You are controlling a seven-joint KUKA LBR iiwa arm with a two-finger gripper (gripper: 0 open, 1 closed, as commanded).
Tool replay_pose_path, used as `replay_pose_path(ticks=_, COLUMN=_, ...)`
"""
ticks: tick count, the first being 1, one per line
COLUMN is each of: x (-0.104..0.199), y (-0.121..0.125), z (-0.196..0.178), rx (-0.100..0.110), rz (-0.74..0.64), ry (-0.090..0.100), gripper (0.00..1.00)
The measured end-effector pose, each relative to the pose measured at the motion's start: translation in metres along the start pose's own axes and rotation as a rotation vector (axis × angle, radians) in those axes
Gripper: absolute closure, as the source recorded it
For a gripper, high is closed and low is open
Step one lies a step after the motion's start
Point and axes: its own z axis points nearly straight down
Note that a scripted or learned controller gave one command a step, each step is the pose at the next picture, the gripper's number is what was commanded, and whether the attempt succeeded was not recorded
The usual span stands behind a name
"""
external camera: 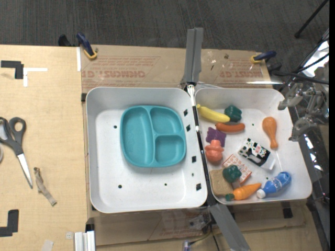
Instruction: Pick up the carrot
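Observation:
The carrot point(247, 191) is orange with a green top. It lies along the front wall of the right bin point(293, 192), between a slice of brown bread point(220, 182) and a blue bottle point(275, 184), and nothing holds it. My gripper point(299, 116) is a grey metal shape at the right bin's far right rim, well behind and to the right of the carrot. Cables and glare blur its outline.
The right bin also holds a banana point(212, 113), broccoli point(233, 112), a red-orange sausage point(230, 127), a drumstick point(270, 129), a purple piece point(215, 136), a peach-coloured toy point(213, 153) and a cow-print carton point(255, 152). The left bin point(104, 192) holds a teal divided plate point(154, 136). Scissors point(17, 143) lie on the bench at the left.

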Motion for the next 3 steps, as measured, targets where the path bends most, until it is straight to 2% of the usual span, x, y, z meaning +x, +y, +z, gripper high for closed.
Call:
replay_pose_path(ticks=1, x=-0.037, y=0.009, z=0.066, rx=0.001, rz=0.452, ry=0.001, gripper=0.00)
replay_pose_path(ticks=2, x=-0.096, y=-0.028, z=0.179, rx=0.001, rz=0.433, ry=-0.001, gripper=0.00)
replay_pose_path(ticks=3, x=-0.092, y=-0.024, z=0.192, rx=0.001, rz=0.843, ry=-0.001, gripper=0.00)
